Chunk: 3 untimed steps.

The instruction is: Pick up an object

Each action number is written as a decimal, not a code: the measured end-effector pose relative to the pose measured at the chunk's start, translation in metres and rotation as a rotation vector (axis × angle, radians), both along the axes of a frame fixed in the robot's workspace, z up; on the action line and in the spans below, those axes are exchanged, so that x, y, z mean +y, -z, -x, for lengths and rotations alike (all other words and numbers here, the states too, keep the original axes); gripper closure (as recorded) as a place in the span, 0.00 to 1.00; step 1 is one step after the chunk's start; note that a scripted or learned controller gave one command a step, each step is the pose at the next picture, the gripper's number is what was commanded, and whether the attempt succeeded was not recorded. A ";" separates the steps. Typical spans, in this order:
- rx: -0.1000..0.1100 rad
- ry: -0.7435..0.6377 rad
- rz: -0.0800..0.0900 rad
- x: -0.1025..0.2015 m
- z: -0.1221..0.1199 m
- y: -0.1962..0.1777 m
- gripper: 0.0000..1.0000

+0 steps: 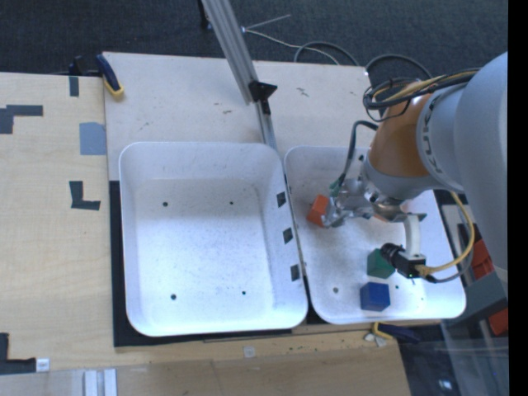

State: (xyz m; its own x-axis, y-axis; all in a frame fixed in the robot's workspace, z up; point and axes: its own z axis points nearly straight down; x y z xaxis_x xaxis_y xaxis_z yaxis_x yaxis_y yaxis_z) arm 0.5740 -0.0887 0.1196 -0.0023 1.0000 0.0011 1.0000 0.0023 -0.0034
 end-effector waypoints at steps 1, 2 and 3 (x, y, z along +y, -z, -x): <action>-0.011 -0.002 0.002 0.014 -0.031 -0.077 1.00; -0.002 0.000 0.002 0.013 -0.028 -0.072 0.00; -0.003 -0.003 0.000 0.048 -0.040 -0.082 0.00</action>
